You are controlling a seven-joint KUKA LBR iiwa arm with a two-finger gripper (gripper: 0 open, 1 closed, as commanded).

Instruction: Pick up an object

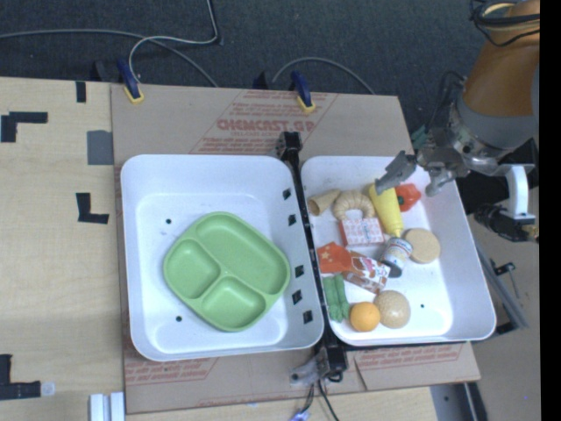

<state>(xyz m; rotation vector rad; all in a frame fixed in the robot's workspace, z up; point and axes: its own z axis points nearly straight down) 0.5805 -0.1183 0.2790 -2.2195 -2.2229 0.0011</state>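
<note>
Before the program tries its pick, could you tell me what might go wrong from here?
1. The claw hovers over the right bin's crowded far end; descending, it may catch the banana and a neighbour together.
2. The toys touch, so one pick may drag others.
3. The round orange may roll away.

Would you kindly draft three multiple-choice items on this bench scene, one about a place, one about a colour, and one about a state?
1. Where does the divided plate lie?
A. in the left bin
B. in the right bin
C. on the cardboard

2. What colour is that plate?
A. white
B. green
C. orange

3. How does the gripper stand?
A. resting on the plate
B. poised over the right bin's far edge, near the banana
C. over the left bin

Answers:
1 A: the plate sits inside the left bin.
2 B: it is light green against the white bin.
3 B: the gripper hangs above the right bin, close to the banana, with nothing between its fingers.
</note>
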